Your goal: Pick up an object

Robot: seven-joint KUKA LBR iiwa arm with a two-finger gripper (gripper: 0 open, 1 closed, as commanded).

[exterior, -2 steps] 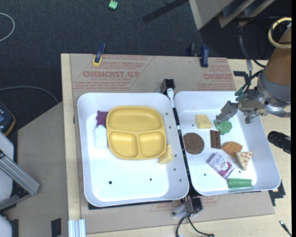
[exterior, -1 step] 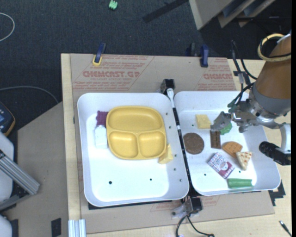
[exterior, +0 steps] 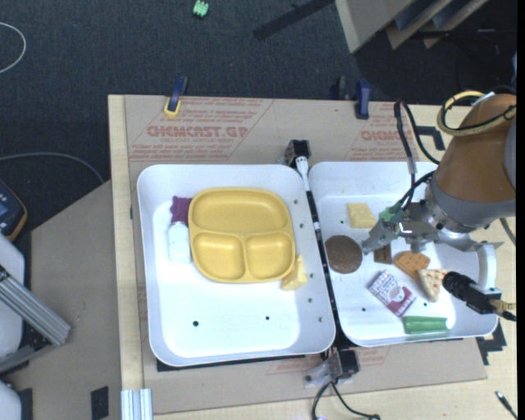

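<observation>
A dark carpeted floor surrounds the bench, with a thin white cable looping across it at upper left and a small green scrap near the top edge. The bench top is a brown board printed with red lettering, held at its far edge by a yellow-handled clamp and a blue clamp. A silvery aluminium rail slants in at lower left.
</observation>
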